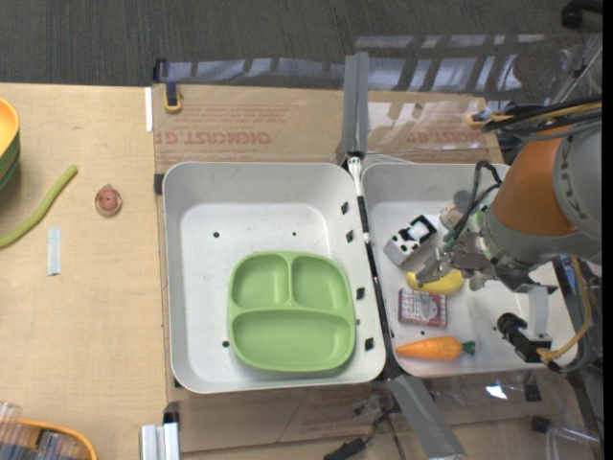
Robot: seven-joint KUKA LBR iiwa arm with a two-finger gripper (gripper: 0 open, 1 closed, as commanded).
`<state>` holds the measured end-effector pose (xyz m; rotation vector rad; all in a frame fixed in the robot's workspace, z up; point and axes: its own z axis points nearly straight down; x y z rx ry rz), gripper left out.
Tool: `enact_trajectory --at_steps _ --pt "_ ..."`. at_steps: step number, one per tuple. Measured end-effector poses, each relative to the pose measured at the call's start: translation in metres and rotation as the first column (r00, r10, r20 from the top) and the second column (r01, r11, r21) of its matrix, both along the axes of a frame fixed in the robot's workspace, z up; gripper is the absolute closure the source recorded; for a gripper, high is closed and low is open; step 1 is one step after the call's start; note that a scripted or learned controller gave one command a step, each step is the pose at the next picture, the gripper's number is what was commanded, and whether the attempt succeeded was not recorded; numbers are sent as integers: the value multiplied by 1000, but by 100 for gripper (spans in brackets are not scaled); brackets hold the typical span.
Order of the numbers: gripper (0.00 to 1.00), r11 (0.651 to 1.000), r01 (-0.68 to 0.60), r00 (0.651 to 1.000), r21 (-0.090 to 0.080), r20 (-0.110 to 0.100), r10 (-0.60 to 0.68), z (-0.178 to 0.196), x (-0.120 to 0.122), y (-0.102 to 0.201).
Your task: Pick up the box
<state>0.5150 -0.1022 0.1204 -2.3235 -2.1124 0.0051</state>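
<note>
Over the right bin [498, 353], the gripper [448, 262] is being held low above the banana [434, 281], beside the box [410, 239]; its finger state cannot be told.

tool [442, 262] over banana [436, 282], box [422, 307] beside

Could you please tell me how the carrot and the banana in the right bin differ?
The carrot is orange with a green end; the banana is yellow. The carrot lies apart from the arm near the bin's front edge, while the banana sits directly under the gripper. The carrot shows whole; the banana is partly hidden. Both lie in the right bin, flanking the pink box.
</note>
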Motion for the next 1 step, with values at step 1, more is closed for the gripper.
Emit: enact_trajectory --at_steps 1 --pt "0 994 -109 994 -3 17 109 -23 -33 7"
